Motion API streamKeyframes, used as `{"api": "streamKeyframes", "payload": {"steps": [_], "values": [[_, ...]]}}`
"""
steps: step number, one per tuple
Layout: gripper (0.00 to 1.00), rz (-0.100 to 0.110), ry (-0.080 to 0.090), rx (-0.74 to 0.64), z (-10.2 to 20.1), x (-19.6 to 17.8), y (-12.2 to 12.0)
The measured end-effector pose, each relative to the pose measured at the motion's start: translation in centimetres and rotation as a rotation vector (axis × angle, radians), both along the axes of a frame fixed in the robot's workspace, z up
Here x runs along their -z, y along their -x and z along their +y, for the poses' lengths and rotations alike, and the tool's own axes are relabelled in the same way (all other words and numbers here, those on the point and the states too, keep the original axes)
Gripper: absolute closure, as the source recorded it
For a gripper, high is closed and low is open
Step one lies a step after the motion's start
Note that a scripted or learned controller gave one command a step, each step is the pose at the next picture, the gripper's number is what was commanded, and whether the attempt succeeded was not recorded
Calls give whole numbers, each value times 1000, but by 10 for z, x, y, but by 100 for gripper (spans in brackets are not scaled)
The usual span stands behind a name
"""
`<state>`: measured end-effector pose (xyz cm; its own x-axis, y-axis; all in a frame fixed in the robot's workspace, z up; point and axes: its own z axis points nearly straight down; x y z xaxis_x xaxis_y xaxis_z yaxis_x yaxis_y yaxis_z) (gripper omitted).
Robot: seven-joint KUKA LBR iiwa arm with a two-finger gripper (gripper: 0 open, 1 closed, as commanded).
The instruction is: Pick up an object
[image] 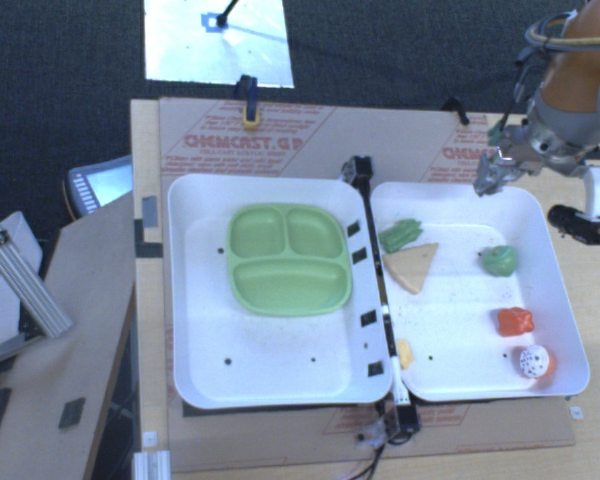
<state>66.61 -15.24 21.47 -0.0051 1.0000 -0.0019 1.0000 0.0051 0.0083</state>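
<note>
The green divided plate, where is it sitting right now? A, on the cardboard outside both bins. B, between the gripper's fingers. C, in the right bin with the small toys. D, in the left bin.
D: the green divided plate lies flat in the left bin, while the gripper hangs over the far edge of the right bin.

Bright even overhead light, glare on white bins (280, 193), slightly soft focus

A grey arm (570, 118) with an orange band, looped cables, and a metallic end effector (492, 176).
</note>
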Motion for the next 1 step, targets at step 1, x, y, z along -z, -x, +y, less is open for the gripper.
{"api": "streamKeyframes", "payload": {"steps": [1], "values": [[100,6,-2,-3,42,-4,11]]}}
